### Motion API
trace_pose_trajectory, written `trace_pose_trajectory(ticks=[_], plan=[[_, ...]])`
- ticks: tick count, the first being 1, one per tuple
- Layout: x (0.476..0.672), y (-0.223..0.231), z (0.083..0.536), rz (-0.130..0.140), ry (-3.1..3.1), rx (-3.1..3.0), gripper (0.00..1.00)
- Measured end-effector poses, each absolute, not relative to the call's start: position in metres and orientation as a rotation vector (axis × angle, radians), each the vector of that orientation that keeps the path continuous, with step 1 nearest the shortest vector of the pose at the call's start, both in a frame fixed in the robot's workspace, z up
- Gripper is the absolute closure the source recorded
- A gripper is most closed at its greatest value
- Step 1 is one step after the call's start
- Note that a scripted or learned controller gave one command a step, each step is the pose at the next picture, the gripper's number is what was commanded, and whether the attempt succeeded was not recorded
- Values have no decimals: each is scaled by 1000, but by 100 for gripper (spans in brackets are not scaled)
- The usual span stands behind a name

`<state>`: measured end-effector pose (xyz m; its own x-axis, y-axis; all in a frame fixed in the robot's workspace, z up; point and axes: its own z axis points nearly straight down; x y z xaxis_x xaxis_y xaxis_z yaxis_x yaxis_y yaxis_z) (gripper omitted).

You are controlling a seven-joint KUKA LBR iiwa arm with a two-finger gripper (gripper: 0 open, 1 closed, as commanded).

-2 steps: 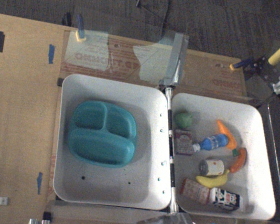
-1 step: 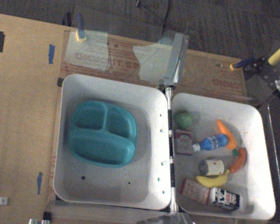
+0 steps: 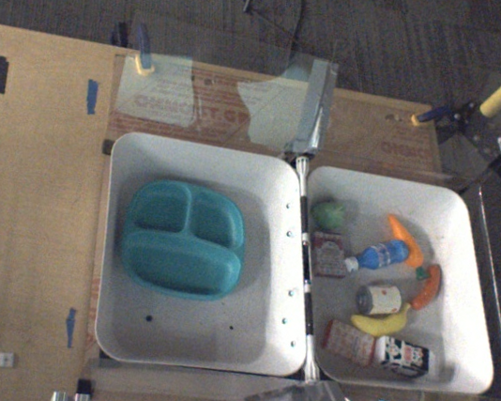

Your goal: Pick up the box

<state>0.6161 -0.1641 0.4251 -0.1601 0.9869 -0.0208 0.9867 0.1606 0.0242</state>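
Two white bins sit side by side on the bench. The left bin (image 3: 108, 314) carries a teal divided tray (image 3: 184, 239). Over in the right bin (image 3: 475, 309), the box (image 3: 376, 348) lies flat along the near wall, red at one end, white and black at the other, a banana (image 3: 378, 323) touching its upper edge. Nearby: a can (image 3: 380, 297), a blue bottle (image 3: 380, 257), two carrots, a green ball (image 3: 330, 214). The gripper's state can't be told.

Tan bench (image 3: 17, 232) bears left bin (image 3: 109, 247), right bin (image 3: 475, 280), side by side.
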Motion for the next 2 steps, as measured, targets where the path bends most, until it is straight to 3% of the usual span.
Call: trace_pose_trajectory(ticks=[1,2], plan=[[616,-163,425,8,2371,2014,0],[561,-208,252,1,2418,2002,0]])
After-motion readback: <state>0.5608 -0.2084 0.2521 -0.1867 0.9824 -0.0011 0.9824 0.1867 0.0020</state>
